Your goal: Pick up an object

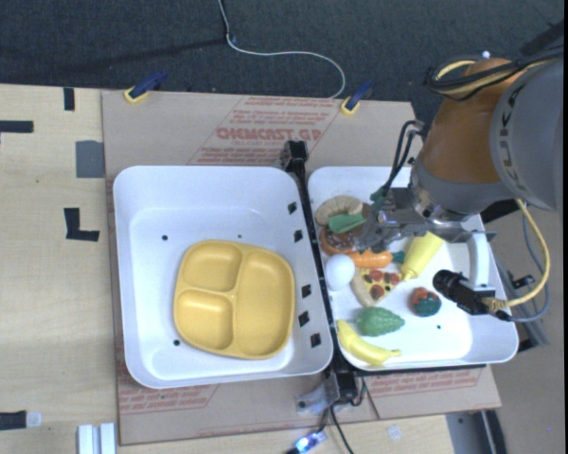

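Jaws (381,227) low over right bin (488,348), above carrot (371,258) and green piece (345,222); apart or together, cannot tell. Yellow tray (234,297) in left bin (142,206).

Robotics lab: taped cardboard (265,130) under white bins (133,197), loose cable (265,50).

The cardboard sheet (265,130) under the two bins carries red print along its far edge. The large line seems to read "CHEMCAST GP", though it is blurred and seen at a slant. Smaller red lines above and below it are too small to read.
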### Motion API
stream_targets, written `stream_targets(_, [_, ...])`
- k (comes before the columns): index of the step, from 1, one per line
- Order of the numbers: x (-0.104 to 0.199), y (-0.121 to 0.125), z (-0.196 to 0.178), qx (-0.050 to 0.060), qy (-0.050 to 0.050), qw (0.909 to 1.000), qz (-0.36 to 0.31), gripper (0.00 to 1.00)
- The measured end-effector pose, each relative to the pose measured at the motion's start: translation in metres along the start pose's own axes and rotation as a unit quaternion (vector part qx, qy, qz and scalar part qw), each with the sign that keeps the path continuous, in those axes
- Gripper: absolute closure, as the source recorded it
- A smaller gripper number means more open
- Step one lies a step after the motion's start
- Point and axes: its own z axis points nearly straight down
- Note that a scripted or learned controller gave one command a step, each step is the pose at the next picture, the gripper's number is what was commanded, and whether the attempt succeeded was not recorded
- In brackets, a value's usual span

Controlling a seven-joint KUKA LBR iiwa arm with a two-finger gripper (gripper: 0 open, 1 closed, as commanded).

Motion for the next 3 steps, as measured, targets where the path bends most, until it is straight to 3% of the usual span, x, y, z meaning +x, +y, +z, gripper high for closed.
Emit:
stream_targets(1, [0.054,0.03,0.0,0.0,0.0,1.0,-0.001,1.0])
stream_targets(3, [0.126,0.098,0.011,0.0,0.0,1.0,0.0,1.0])
